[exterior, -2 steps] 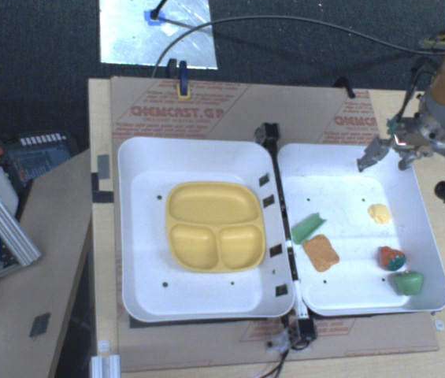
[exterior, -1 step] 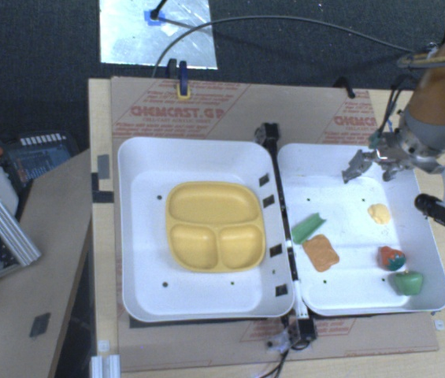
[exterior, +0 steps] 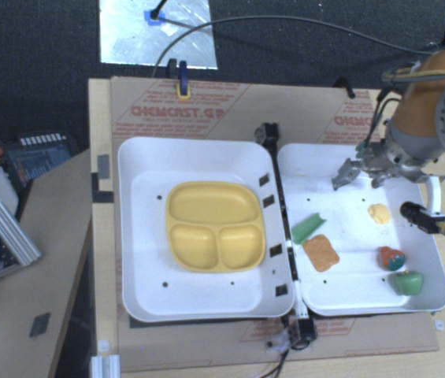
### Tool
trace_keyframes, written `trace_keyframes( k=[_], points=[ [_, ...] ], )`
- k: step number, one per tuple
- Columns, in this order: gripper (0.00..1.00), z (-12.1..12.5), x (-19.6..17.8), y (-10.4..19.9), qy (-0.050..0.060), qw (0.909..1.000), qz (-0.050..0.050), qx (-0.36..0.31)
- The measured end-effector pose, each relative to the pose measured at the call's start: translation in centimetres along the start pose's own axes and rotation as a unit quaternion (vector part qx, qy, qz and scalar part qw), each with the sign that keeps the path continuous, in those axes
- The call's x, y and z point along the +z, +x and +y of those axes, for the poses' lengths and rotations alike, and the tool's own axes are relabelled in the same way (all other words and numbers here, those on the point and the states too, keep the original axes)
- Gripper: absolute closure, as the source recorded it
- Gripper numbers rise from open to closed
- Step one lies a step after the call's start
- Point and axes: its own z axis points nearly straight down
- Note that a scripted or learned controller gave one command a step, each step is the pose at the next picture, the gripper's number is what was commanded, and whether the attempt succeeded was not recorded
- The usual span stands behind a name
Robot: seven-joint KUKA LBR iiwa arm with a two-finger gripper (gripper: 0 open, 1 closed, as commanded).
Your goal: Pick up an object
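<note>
Two shallow white bins sit side by side across the middle of the frame: the left bin [exterior: 139, 211] carries one yellow divided tray [exterior: 214, 225] with three compartments, and the right bin [exterior: 324, 299] holds all the loose pieces. The arm [exterior: 435, 101] comes in from the upper right, and its gripper [exterior: 357, 170] hangs over the upper part of the right bin, fingers spread apart with nothing between them. Every candidate object lies toward the bottom of the frame from the gripper. Counted largest to smallest, there is one orange flat piece [exterior: 321, 252] at lower centre of the bin, one green strip [exterior: 307, 227] touching or nearly touching its upper left corner, one green rounded piece [exterior: 407, 282] at the lower right corner, one red-and-teal piece [exterior: 391, 257] just above it, and one small pale yellow piece [exterior: 379, 213] in the right half. The pale yellow piece is probably the nearest, lying down and slightly right of the gripper. The green strip's long axis runs diagonally, from lower left up to upper right, so a grasp on it would likely want the fingers closing across that diagonal.
</note>
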Motion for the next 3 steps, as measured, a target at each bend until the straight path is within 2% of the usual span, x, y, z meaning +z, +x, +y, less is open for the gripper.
trace_keyframes(
  k=[1,2,3],
  points=[
    [0.00,0.1,3.7,0.1,0.000,1.0000,0.000,0.000],
    [1.00,0.2,2.4,0.0,-0.003,1.0000,-0.001,-0.001],
    [1.00,1.0,-3.2,0.9,-0.004,1.0000,-0.001,0.000]
  ],
)
